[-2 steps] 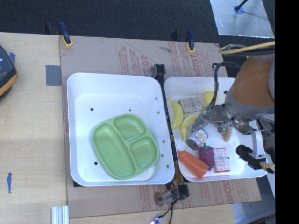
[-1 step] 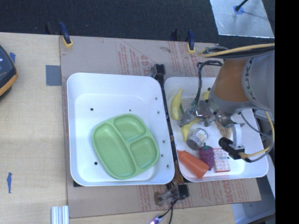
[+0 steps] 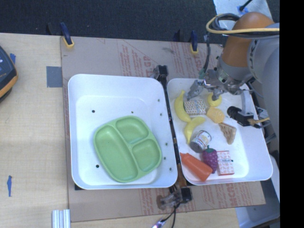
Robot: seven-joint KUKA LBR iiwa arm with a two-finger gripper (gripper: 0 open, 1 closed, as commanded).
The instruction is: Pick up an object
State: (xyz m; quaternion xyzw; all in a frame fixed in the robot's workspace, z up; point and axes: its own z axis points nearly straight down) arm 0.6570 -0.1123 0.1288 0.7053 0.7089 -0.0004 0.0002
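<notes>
Two shallow white bins side by side on the counter. One green divided plate in the left bin, three compartments, lying toward the near left corner. Right bin crowded: two yellow bananas, one curved along the left wall, the other just below it; one speckled cracker-like square between the upper banana and the gripper; one small yellow round piece right of that square; one tan wedge like a slice of bread lower right of it; one small tin can on its side, touching the lower banana; one purple bunch of grapes just below the can; one orange carrot at the near left corner, touching the grapes; one small red-and-white box right of the grapes. One more yellow bit at the far side, partly hidden under the arm. Gripper low over the far left part of the right bin, just above the speckled square; open or clenched, cannot tell. Nothing seen between its fingers. One grey arm with orange band reaching in from the right. Two blue clamps at the far edge of the brown board.
</notes>
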